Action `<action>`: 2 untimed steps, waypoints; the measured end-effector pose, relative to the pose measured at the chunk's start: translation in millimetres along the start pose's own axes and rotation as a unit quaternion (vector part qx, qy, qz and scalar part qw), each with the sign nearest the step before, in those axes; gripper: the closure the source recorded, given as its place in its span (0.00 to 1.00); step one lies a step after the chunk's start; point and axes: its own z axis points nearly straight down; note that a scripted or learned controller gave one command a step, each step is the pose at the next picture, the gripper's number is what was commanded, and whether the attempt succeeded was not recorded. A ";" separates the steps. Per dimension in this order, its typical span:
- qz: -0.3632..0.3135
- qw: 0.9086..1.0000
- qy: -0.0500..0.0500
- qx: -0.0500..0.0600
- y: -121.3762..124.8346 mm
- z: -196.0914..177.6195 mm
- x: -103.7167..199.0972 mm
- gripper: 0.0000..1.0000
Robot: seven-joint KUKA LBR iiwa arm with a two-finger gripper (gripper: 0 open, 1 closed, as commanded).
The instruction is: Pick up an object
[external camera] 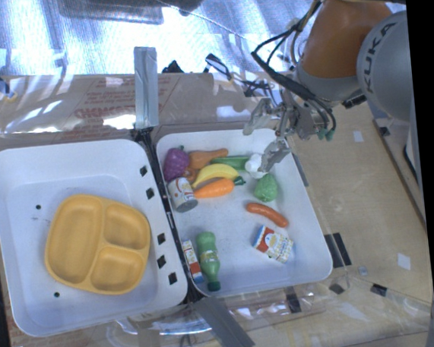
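Claw (270, 154) above right bin (313, 221)

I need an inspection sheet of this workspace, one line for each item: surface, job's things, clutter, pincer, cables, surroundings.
Surface: two white bins side by side, left bin and right bin, on a bench.
Job's things: in the right bin, purple grapes, banana, carrot, can, sausage, green bottle, small carton.
Clutter: yellow divided tray in the left bin.
Pincer: pincer low over the right bin's far right part, beside a white piece; fingers unclear.
Cables: black cables looped by the wrist.
Surroundings: grey tape strip on brown cardboard.
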 end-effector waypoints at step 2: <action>-0.137 0.991 -0.003 0.000 -4.0 110.9 58.7 1.00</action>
